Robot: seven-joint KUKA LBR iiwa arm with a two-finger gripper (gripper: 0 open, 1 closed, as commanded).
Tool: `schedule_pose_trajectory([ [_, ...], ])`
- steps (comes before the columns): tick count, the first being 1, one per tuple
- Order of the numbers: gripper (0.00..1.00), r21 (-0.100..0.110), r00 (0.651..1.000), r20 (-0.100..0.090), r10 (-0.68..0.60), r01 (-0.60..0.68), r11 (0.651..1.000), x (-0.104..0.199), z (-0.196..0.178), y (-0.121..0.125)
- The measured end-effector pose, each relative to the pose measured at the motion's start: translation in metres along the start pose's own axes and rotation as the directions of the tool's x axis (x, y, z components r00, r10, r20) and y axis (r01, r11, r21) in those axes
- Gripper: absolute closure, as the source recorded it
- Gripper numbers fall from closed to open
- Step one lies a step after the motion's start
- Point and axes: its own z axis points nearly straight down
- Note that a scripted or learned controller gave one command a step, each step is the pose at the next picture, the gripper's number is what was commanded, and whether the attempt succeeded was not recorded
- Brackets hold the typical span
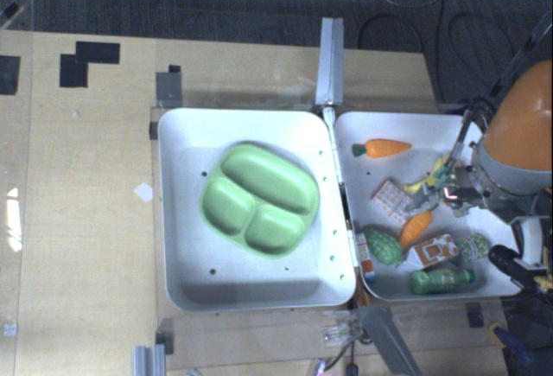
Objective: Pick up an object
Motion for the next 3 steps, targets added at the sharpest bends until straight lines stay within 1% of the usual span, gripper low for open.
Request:
schedule_pose_trajectory([
  [1, 0.0, -0.016, 1.0, 0.003, -0.031, 0.031, 0.999, 0.01, 0.102, 0.039],
  [2, 1.0, -0.019, 0.999, -0.001, -0.034, 0.034, 0.999, 0.013, 0.09, 0.041],
  [3, 1.0, -0.009, 0.98, 0.001, -0.201, 0.201, 0.98, -0.016, 0.102, 0.065],
])
